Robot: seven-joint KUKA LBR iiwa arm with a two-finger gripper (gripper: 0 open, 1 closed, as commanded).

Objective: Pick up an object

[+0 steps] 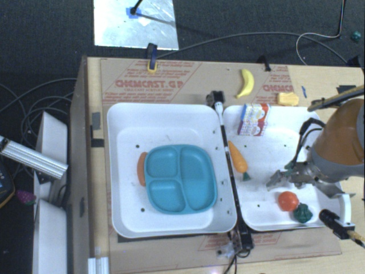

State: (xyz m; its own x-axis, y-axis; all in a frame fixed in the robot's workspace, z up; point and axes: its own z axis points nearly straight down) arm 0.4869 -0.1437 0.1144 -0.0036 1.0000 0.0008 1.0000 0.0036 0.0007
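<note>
The right bin holds an orange carrot against its left wall and a small white carton with red and blue print by the far rim. A red tomato and a green broccoli piece lie near its front right corner. My gripper hovers low over this bin, just above and left of the tomato, with the orange-banded arm behind it to the right. Nothing shows held in it.
The left bin carries a blue divided plate with an orange sausage beside its left edge. On the cardboard behind the bins lie a banana and a yellow block. A cable loops near the arm.
</note>
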